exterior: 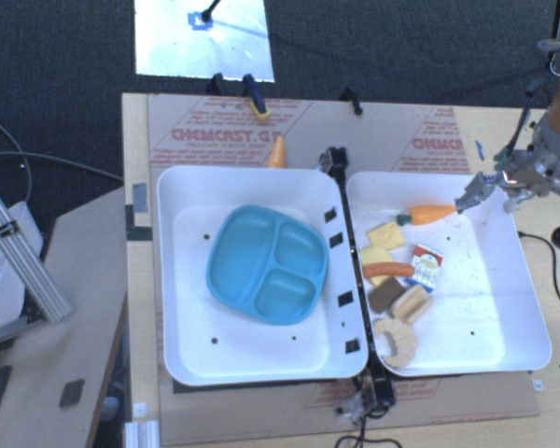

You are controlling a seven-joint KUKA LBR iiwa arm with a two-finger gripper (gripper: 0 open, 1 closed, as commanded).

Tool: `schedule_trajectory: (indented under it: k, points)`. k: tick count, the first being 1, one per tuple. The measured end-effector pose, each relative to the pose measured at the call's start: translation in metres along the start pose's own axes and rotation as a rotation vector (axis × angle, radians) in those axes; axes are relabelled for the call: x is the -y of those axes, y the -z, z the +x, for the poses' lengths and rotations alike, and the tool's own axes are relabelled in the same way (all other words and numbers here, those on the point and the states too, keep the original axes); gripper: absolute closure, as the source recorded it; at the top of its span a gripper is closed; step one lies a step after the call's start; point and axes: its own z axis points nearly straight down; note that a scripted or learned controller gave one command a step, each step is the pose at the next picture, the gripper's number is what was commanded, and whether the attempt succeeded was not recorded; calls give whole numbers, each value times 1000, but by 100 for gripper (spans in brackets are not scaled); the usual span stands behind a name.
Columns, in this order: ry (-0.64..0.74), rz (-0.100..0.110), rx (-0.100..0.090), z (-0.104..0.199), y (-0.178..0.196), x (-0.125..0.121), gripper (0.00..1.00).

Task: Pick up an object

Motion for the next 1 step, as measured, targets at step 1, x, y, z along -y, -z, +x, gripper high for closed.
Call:
schedule_trajectory:
  k: [1]
  points:
    - [6, 8, -5, 68, -105, 18, 0]
